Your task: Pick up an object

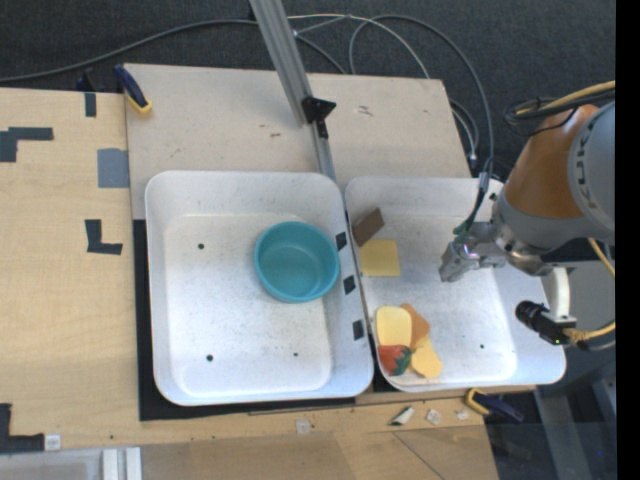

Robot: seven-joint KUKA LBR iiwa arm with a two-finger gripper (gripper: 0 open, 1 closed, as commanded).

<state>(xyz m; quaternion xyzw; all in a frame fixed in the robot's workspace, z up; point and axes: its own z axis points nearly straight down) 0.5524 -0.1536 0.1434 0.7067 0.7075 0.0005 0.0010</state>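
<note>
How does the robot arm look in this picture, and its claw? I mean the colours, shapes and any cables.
The arm is thick and rounded, grey with a wide orange band above the wrist. Its claw is small, metallic grey and blocky. Thin cables, one yellow and others dark, run along the arm's body, and a black fitting sits low on it.

teal bowl [296, 260], speckled white bins [180, 268], pale yellow square [380, 258].

A round teal plastic bowl [296, 260] sat in the left shallow white bin [180, 298]; a flat yellow square sponge [380, 258] lay in the right white bin [500, 363], near the metal gripper [458, 264].
</note>
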